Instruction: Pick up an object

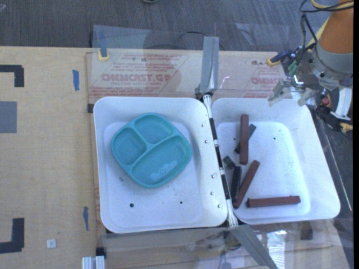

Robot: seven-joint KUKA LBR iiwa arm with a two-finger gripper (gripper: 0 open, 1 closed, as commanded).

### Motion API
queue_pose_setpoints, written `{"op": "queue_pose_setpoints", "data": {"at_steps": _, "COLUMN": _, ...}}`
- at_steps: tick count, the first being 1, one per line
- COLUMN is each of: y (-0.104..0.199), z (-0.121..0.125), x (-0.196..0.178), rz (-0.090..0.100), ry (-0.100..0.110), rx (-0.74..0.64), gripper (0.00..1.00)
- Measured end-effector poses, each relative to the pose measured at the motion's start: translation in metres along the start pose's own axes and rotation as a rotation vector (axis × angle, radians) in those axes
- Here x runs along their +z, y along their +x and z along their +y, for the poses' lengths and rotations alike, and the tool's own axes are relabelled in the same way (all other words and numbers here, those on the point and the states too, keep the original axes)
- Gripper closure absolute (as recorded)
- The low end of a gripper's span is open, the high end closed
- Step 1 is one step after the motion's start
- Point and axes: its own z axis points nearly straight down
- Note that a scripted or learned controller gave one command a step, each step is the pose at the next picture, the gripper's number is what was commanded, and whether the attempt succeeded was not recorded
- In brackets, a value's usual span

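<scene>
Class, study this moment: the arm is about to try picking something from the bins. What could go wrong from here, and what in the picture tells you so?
1. The gripper sits over the right bin's far rim, so a straight descent may strike that rim.
2. Two brown sticks lie close beside dark pieces, so a grasp may catch a neighbour too.
3. The teal divided plate is wide and shallow, and probably hard to pinch.

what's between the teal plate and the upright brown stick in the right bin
In the camera view, between the teal divided plate and the upright brown stick lie bare floor of the left bin and the ridge where both bins' rims meet.
</scene>
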Motion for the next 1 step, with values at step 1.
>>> {"op": "queue_pose_setpoints", "data": {"at_steps": 1, "y": 0.0754, "z": 0.0047, "x": 0.0648, "rz": 0.000, "ry": 0.001, "rx": 0.082, "gripper": 0.00}}
